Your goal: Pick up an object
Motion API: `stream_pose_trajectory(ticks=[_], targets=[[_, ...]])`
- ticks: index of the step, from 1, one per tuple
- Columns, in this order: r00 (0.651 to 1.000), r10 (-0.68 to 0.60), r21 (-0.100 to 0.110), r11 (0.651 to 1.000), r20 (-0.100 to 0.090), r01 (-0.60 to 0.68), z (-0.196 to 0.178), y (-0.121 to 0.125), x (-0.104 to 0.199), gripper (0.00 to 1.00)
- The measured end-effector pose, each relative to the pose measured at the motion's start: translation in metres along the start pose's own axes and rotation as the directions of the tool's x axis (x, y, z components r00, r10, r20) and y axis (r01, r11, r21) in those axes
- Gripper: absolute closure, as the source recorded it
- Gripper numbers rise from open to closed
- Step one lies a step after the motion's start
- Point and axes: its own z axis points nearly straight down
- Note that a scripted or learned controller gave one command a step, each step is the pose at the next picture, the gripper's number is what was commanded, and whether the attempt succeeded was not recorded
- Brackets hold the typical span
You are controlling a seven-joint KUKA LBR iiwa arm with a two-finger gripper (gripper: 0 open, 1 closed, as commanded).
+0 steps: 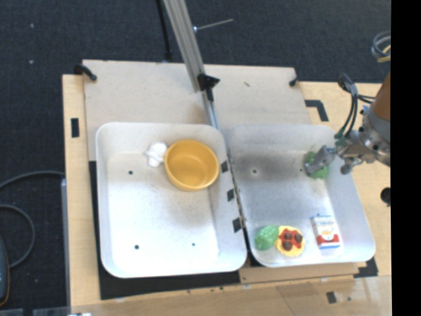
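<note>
My gripper (333, 162) hangs over the upper right part of the right bin (283, 196), reaching in from the right. Its fingers stand apart, so it is open. A small green object (318, 170) lies at the tip of the left finger (321, 155), outside the gap rather than between the fingers. I cannot tell whether the finger touches it. Along the right bin's front edge lie a green leafy item (266, 236), a yellow plate of red berries (291, 240) and a small white and red carton (326, 232).
The left bin (131, 236) holds a yellow bowl (191, 164) with a small white lump (156, 153) beside it, both near its back edge. A slanted metal rail (191, 45) runs down to the divider between the bins.
</note>
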Motion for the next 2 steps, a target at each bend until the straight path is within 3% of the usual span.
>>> stream_pose_trajectory(ticks=[1, 2], targets=[[1.0, 0.0, 0.0, 1.0, -0.001, 0.0, 0.0, 0.0, 0.0, 0.0], [1.0, 0.004, 0.004, 1.0, 0.002, -0.004, 0.046, -0.008, -0.002, 0.0]])
